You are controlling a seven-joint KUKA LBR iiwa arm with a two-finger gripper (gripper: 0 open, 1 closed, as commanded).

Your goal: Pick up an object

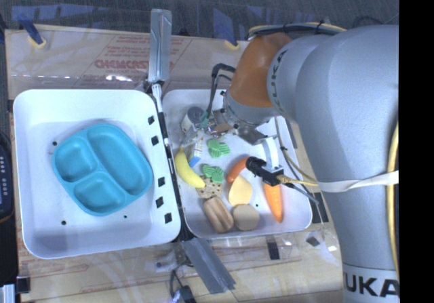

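Two white bins on desk | left bin (41, 118): blue divided plate (102, 167) at centre | right bin (298, 217): banana (186, 169) by left wall, carrot (273, 201) near right wall, bread roll (218, 214) at front edge, green pieces (218, 148) mid-bin | hand (207, 122) low over bin's back-left corner, state cannot tell

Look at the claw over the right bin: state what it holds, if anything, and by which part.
It cannot be told. The claw is low among the toys in the right bin, near a green piece, but nothing is clearly seen in its grip.
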